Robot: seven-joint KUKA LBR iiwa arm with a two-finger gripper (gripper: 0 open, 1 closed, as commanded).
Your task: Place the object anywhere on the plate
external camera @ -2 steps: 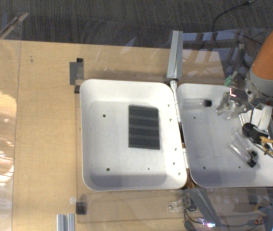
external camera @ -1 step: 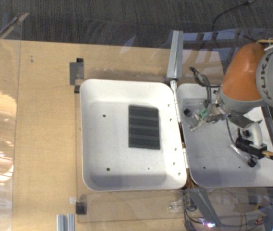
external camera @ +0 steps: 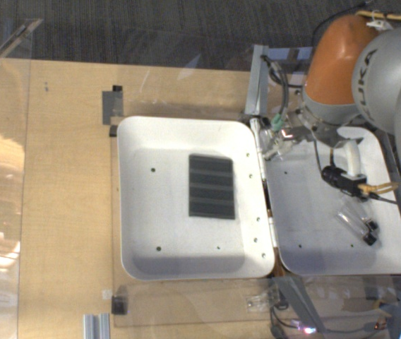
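- Lettering in dark print runs along the grey arm point(external camera: 391, 76) beside its orange band; at this slant I cannot read it.
- Bins: two, white and shallow, side by side on the table point(external camera: 59, 189), a left bin point(external camera: 138, 189) and a right bin point(external camera: 303, 214).
- Plate point(external camera: 211, 187): one, a dark ribbed rectangle lying flat near the middle of the left bin.
- Object point(external camera: 359, 226): one, a small clear piece with a black end, lying in the right bin's lower right part, well apart from the plate.
- Arm bends over the right bin's far side; the pincer point(external camera: 277, 134) sits at that bin's far left corner. Whether it is open or closed, I cannot tell.
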